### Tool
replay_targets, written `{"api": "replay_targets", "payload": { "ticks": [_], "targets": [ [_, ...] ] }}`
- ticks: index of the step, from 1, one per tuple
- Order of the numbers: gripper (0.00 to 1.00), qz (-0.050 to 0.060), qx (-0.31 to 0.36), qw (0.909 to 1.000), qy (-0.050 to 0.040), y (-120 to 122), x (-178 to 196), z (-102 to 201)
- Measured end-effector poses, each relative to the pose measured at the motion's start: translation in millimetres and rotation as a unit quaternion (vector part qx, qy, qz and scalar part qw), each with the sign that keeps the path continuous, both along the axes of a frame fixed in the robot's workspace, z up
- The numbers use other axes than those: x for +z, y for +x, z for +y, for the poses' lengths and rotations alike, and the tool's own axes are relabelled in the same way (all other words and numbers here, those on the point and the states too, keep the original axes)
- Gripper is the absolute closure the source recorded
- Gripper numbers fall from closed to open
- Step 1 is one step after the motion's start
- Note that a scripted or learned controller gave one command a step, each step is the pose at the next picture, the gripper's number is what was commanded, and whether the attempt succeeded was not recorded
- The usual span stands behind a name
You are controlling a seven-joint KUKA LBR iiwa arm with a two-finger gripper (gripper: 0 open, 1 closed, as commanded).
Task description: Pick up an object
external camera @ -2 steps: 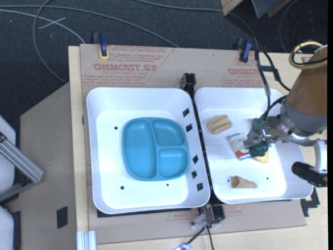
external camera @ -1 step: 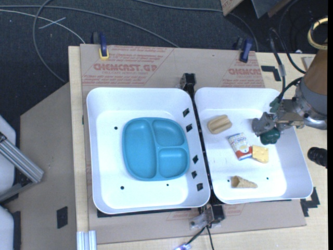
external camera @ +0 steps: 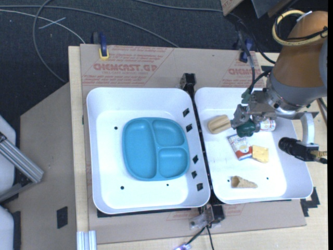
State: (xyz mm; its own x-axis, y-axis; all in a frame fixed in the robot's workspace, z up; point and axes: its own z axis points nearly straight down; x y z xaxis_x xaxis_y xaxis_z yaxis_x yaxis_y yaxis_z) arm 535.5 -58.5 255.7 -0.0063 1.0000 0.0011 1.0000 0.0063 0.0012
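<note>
Green toy (external camera: 247, 128) sits right under the tool (external camera: 244, 120); it looks small, light and hard. I cannot tell if the tool grips it. Pinch its middle.

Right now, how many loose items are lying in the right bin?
5 that I can see: a tan bread roll, a green piece at the gripper, a red-and-white packet, a yellow chunk, and a cone nearest the front. The arm may hide more.

"CHEMCAST GP" on bench board (external camera: 125, 66)
</note>
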Motion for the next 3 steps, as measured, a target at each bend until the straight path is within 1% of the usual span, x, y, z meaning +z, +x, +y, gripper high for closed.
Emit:
{"api": "replay_targets", "payload": {
  "ticks": [1,2,3],
  "targets": [
    [1.0,0.0,-0.001,1.0,0.0002,25.0,-15.5,41.2],
    [1.0,0.0,0.0,1.0,0.0003,51.0,-28.8,93.9],
    [1.0,0.0,-0.001,1.0,0.0003,71.1,-38.1,140.4]
  ]
}}
